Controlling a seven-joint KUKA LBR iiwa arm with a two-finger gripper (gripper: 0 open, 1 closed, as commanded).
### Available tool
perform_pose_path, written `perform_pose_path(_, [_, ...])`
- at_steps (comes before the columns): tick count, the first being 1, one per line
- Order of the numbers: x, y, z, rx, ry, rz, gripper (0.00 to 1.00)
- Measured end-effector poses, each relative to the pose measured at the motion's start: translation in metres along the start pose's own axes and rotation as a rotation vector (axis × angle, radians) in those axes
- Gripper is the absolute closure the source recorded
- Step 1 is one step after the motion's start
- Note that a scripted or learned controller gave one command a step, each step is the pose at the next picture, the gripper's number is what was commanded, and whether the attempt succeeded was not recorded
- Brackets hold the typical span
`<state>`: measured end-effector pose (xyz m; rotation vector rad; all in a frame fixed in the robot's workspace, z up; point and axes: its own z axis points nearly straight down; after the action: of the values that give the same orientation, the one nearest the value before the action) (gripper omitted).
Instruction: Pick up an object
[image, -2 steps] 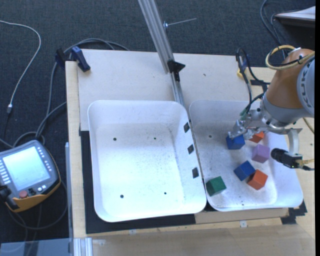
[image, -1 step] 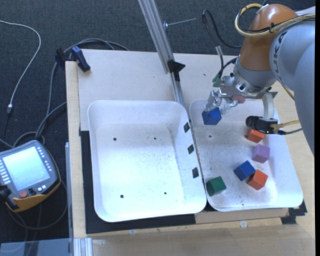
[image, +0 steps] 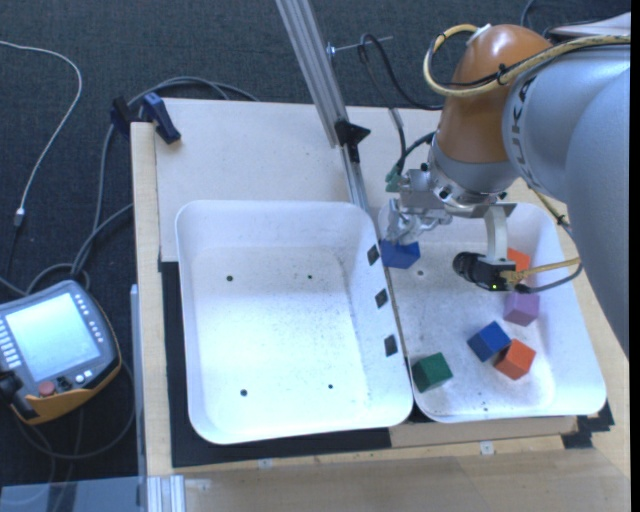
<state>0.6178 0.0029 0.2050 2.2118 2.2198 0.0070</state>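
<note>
Fingers (image: 404, 234) of the gripper hang directly over the blue cube (image: 400, 254) by the right bin's (image: 560, 390) near-left wall, seemingly closed on its top edge, though contact cannot be told for sure.

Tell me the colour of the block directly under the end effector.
Blue: a small blue cube, seen in the camera view.

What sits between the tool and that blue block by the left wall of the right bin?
Nothing visible. The tool is directly over the blue block, apparently at it. The green block and the other blocks lie nearer the front of the right bin, apart from it.
</note>
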Motion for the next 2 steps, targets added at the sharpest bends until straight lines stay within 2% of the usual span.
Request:
perform_pose_path(1, [-0.001, -0.001, 0.005, 0.008, 0.002, 0.003, 0.0])
perform_pose_path(2, [-0.033, -0.06, -0.008, 0.013, 0.002, 0.008, 0.0])
